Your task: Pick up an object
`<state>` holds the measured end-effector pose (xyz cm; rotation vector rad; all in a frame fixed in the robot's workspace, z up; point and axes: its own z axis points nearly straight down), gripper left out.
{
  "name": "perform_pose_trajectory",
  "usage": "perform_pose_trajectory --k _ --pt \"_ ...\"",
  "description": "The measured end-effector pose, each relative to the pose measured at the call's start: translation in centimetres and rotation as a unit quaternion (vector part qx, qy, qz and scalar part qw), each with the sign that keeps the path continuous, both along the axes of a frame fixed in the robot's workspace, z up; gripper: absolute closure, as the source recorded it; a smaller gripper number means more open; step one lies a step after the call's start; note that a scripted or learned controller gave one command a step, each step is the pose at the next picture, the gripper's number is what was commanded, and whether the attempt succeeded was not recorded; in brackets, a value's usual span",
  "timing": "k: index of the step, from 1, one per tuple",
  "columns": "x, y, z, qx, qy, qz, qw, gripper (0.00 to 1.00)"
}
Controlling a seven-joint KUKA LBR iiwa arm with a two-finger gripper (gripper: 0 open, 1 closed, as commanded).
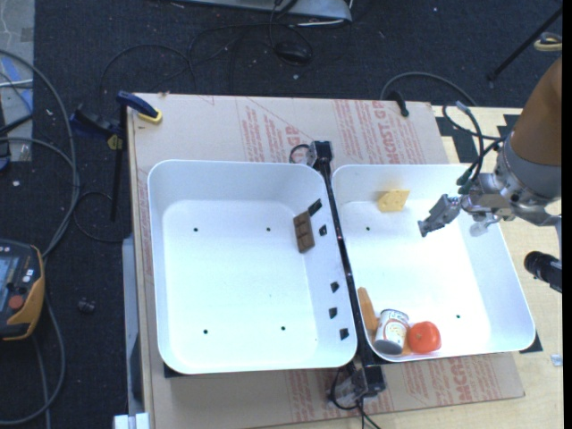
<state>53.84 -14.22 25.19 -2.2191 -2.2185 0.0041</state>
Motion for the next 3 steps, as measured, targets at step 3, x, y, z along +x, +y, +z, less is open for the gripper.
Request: perform_pose_trajectory --k 3 --pt "-0.4 0.4 -8.9 0.0001 0.000 0.000 1.0000 0.00"
